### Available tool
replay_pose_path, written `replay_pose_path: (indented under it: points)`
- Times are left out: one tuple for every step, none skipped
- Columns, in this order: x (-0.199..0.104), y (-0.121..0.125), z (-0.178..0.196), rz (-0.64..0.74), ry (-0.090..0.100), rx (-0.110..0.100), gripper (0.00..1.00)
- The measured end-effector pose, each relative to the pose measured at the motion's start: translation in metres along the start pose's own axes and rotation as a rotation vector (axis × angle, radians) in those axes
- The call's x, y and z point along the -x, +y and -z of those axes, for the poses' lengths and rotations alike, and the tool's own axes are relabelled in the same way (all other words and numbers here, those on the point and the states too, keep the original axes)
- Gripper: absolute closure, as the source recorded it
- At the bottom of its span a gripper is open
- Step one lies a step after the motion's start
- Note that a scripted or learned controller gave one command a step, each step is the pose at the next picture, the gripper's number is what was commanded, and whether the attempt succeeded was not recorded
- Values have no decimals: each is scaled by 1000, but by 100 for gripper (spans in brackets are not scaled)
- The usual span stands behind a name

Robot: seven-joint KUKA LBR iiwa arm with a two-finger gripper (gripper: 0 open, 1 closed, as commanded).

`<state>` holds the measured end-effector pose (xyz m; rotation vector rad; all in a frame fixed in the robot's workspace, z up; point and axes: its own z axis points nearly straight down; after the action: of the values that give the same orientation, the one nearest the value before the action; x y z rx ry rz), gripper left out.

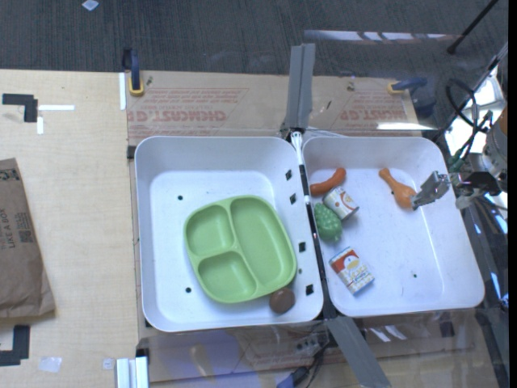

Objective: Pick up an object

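A brown paper bag (20, 241) is lying flat at the far left of the worktop (73, 176), well apart from both bins and playing no part in the job. Next, the left bin (153, 217) is holding a green divided plate (239, 249), sitting tilted across the bin floor, and a small brown rounded object (282, 301) is resting just beside the plate's lower edge, against the bin's front wall, where it would be awkward to reach.

Past the shared wall, the right bin (452, 273) is carrying the likelier candidates. An orange sausage-shaped toy (327, 180) is lying near the dividing wall at the back; just below it a small can (342, 203) is lying tipped on its side, touching or nearly touching a green knobbly toy (329, 223). Further forward, a small red-and-white carton (352, 269) is lying flat and apart from the rest. Toward the right, an orange drumstick-shaped toy (396, 187) is lying on open bin floor, which probably makes it the easiest pick.

The gripper (426, 194) is reaching in from the right edge and hanging just beside the drumstick toy's thicker end, seemingly lining up on it. Its fingers are too small and blurred here for me to tell whether they are spread or pressed together, and nothing is visibly sitting between them, so I judge the pick as not yet made.
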<state>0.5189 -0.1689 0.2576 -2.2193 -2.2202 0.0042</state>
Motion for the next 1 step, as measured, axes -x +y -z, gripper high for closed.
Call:
replay_pose_path:
  points:
    - [23, 44, -53, -219, 0, 1, 0]
